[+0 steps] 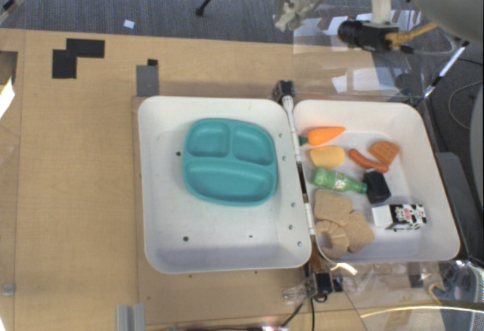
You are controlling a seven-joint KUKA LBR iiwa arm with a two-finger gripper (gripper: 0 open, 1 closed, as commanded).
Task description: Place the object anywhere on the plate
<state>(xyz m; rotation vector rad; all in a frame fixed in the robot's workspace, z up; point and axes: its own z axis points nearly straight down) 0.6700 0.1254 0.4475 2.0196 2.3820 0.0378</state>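
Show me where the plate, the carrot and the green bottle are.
plate (229, 162): camera view, on the ridge between its compartments.
carrot (327, 135): camera view, middle of its orange body.
green bottle (336, 183): camera view, middle of its side.

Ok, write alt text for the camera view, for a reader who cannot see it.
A teal divided plate lies in the left white bin; the right white bin holds toy food, including a carrot, a green bottle and a small milk carton. The robot's hand hangs above the bench's far edge.
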